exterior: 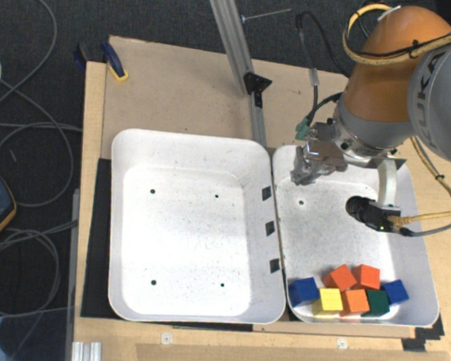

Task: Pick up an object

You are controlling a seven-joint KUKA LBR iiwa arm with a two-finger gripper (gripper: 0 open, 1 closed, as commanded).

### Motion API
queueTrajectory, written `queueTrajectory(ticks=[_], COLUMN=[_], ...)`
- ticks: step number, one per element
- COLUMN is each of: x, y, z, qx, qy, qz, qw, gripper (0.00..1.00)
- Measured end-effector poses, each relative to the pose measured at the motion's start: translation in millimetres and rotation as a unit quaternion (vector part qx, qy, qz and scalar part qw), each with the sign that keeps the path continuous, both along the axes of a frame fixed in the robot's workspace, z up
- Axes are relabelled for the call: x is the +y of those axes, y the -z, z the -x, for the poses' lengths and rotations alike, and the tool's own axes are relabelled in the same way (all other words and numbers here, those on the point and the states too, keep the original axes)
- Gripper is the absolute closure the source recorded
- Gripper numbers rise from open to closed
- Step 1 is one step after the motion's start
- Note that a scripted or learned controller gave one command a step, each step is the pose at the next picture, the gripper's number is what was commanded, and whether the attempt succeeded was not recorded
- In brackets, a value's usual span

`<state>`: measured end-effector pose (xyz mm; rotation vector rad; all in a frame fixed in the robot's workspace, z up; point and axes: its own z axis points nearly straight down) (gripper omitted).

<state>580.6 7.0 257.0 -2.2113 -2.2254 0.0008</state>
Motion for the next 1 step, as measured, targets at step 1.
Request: queueTrajectory(ticks=[1], x=[63.3], y=[11.0], z=[-6.8], qx=[-0.001], qy=[-0.001], qz=[-0.0001], qw=[1.0], gripper=[1.0])
